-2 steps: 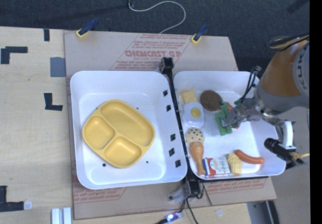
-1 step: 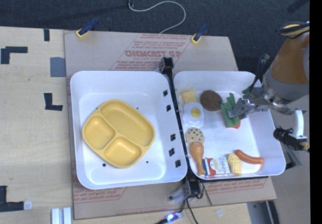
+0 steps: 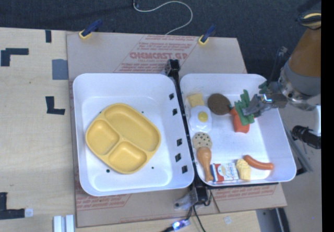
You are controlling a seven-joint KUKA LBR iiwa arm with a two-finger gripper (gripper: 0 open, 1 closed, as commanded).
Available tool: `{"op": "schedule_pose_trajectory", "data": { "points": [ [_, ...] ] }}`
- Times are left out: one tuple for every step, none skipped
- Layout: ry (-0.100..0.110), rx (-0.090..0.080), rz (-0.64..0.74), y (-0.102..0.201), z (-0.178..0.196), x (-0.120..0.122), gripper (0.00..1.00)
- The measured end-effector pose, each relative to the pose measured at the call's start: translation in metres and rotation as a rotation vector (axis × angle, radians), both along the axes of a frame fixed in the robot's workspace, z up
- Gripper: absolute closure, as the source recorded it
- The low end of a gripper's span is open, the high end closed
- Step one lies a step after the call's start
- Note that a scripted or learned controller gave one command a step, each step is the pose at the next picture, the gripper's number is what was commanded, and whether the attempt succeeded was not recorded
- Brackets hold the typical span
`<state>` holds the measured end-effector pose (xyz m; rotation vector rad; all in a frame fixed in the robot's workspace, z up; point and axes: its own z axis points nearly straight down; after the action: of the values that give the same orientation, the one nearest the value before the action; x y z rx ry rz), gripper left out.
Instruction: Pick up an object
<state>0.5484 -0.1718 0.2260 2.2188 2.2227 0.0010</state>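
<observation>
Clutter lines the right bin's (image 3: 271,121) near edge: drumstick (image 3: 204,159), carton (image 3: 226,171), corn (image 3: 243,169), sausage (image 3: 258,162). Farther back the carrot (image 3: 240,120) lies free on the floor, likeliest target. Gripper (image 3: 254,106) hangs over its leafy top; whether its claw is spread, I cannot tell.

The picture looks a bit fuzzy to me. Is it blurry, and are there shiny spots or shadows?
In the camera view everything is a little soft, so the print on the small carton can't be read; the light is even, the white bins look bright with no hard glare, the yellow tray casts only a faint shadow, and the gripper at the toy carrot is the blurriest part.
</observation>
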Motion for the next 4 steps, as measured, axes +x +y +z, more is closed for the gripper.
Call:
{"op": "schedule_pose_trajectory", "data": {
  "points": [
    [0.003,0.001,0.004,0.047,-0.01,0.017,1.0],
    [0.003,0.001,0.005,0.1,-0.019,0.033,1.0],
    [0.003,0.003,0.006,0.162,-0.018,0.043,1.0],
    [0.002,0.001,0.004,0.21,-0.017,0.061,1.0]
  ]
}}
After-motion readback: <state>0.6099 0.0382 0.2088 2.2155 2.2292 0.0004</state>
